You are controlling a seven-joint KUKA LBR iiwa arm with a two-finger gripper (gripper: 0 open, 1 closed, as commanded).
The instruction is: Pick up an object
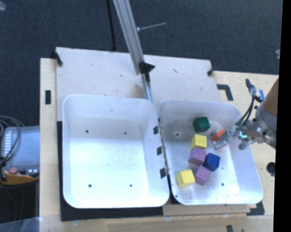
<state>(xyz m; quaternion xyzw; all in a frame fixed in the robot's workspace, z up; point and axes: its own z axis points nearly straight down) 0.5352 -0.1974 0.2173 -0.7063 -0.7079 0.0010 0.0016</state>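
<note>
Yellow cube (185, 178) sits nearest, low in the right bin (243, 189), clustered with two purple cubes (197, 156), a blue (212, 162), another yellow (199, 141) and a green (201, 124). End effector (220, 139) hovers just right of them; grip state unclear.

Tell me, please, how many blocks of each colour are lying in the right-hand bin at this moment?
Green blocks: 1
Yellow blocks: 2
Purple blocks: 2
Blue blocks: 1
Total: 6 blocks, all in the right bin. A small orange item sits by the gripper; I cannot tell what it is, so it is left out.
</note>
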